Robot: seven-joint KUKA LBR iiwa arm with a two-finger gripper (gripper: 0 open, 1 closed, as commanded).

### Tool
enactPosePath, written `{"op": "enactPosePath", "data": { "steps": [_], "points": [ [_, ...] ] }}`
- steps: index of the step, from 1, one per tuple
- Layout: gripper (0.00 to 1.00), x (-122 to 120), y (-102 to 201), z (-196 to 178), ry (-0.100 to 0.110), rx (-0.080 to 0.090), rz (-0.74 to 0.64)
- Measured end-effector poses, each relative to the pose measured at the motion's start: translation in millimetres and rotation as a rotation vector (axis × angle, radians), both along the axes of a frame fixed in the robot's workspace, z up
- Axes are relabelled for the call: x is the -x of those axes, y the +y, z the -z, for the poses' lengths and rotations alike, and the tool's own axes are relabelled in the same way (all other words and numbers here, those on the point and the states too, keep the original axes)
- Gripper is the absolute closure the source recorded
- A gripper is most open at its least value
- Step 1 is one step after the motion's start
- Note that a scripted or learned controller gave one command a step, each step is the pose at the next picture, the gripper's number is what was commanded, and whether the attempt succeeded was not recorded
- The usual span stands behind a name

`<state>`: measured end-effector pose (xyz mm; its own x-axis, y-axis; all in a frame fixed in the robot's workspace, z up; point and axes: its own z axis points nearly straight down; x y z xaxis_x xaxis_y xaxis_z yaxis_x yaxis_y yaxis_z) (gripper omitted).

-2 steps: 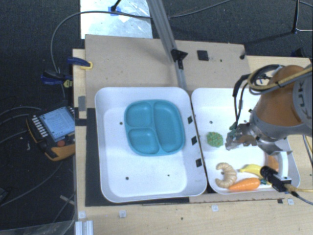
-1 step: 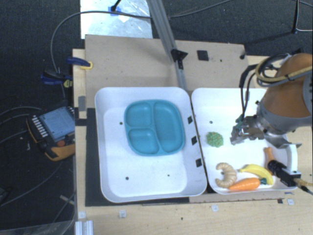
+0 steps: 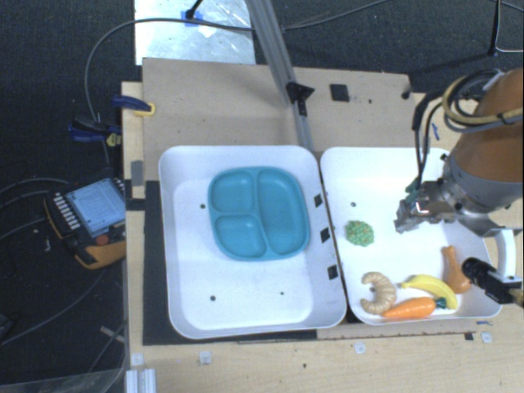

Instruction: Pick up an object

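In the right bin (image 3: pixel 368 170) lie a green broccoli floret (image 3: pixel 359 233), a tan croissant (image 3: pixel 378 291), an orange carrot (image 3: pixel 408 308), a yellow banana (image 3: pixel 431 287) and a small orange-brown piece (image 3: pixel 454 268) near the right wall. My gripper (image 3: pixel 412 214) hangs over the right bin, up and to the right of the broccoli, apart from it. Nothing shows between its fingers.
The left bin (image 3: pixel 184 260) holds a blue divided plate (image 3: pixel 259 212). A grey pole (image 3: pixel 274 47) slants across the bench behind the bins. Cables and a small device (image 3: pixel 92 211) lie on the floor at the left. The arm's bulk covers the right bin's far right side.
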<state>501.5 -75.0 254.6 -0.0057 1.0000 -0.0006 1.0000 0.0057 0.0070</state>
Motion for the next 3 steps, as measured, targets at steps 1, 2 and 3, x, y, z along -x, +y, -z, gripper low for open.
{"op": "enactPosePath", "data": {
  "steps": [1, 2, 3],
  "points": [
    [1.0, 2, 47, 4, 0.006, -0.003, -0.004],
    [1.0, -2, 110, 15, 0.007, -0.003, -0.006],
    [1.0, -16, 171, 22, 0.005, -0.004, -0.006]
  ]
}}
